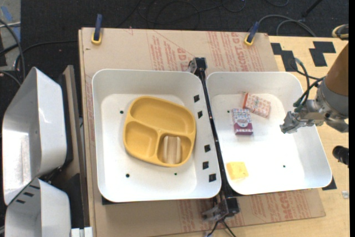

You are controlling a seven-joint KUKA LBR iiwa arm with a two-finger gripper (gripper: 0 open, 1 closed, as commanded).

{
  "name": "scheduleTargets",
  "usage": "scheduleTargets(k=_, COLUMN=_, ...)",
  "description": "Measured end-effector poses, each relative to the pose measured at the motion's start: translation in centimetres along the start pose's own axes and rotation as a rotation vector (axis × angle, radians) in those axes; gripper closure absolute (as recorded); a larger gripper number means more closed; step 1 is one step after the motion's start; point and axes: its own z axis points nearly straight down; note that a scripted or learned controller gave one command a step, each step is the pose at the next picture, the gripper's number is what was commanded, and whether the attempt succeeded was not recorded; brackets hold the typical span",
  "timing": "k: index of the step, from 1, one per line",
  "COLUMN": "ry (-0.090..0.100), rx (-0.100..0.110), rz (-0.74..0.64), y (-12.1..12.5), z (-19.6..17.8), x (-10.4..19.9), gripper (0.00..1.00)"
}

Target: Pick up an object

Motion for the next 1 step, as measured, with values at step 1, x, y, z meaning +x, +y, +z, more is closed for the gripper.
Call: scheduleTargets(k=1, ry=0.000, rx=0.002, rz=0.000, y=0.09, z=-1.62, x=0.00, gripper=1.00)
